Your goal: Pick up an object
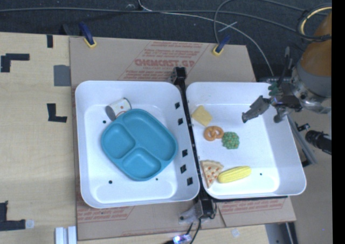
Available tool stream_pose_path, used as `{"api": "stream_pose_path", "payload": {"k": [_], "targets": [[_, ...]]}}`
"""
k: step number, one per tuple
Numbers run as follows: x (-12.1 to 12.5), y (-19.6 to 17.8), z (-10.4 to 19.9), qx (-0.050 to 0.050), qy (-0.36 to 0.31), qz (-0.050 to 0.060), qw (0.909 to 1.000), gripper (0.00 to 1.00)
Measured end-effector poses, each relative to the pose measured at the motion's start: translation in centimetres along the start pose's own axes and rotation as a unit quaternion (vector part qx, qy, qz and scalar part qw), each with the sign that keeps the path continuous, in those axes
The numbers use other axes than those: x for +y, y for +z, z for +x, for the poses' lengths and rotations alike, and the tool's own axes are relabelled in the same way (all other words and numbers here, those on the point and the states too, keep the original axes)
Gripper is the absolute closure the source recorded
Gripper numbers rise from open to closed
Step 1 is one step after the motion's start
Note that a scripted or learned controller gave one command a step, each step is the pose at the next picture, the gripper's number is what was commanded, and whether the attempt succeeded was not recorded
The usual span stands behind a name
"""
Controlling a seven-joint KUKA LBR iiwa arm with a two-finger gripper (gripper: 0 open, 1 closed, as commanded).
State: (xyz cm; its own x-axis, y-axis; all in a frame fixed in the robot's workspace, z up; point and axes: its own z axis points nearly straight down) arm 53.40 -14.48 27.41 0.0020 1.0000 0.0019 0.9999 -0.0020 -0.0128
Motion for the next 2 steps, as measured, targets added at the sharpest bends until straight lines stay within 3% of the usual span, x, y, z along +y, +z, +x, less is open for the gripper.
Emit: {"api": "stream_pose_path", "payload": {"k": [1,2], "targets": [[0.2,-0.6,0.0,-0.001,-0.002,-0.006,1.0000,0.00],[-0.4,3.9,-0.2,-0.001,-0.001,-0.004,1.0000,0.00]]}}
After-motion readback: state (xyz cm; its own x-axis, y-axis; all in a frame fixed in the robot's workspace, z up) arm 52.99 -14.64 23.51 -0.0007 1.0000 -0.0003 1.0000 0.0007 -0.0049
